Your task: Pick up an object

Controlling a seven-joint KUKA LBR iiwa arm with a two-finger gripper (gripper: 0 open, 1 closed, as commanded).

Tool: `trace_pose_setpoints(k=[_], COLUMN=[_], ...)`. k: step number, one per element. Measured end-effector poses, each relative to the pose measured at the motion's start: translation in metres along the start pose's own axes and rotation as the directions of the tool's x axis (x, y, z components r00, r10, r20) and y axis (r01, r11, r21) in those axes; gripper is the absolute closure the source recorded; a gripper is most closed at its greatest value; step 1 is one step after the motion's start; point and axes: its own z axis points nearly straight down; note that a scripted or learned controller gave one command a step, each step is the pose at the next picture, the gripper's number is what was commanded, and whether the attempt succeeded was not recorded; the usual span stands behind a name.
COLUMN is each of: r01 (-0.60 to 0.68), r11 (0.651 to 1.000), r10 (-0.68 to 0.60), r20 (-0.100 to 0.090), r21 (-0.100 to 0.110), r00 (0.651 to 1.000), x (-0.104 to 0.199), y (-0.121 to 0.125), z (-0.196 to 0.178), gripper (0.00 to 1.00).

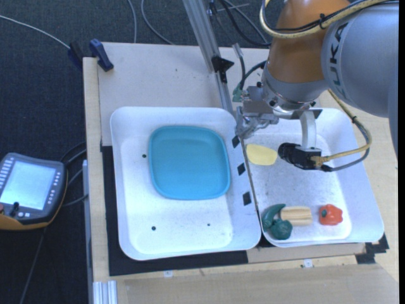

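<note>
My gripper (248, 126) hangs over the far left part of the right bin (361, 189), close to the wall shared by the two bins. A flat yellow piece (261, 154) lies just below and to the right of it, apart from it. Along the bin's near edge sit a green vegetable (277, 221), a tan cylinder (296, 215) and a red pepper (330, 215) in a row. Nothing shows in the gripper's grasp.
The left bin (126, 189) holds a blue square plate (188, 161). A metal post (205, 37) slants up behind the bins. A black part with a yellow cable (302, 156) hangs off the wrist beside the yellow piece. A teach pendant (28, 189) lies off the bench at left.
</note>
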Motion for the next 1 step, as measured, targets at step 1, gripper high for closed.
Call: trace_pose_setpoints(k=[1], r01=[0.000], r11=[1.000], r10=[0.000], r20=[0.000], r21=[0.002], r00=[1.000], x=[0.0463], y=[-0.0292], z=[0.0130], gripper=[1.00])
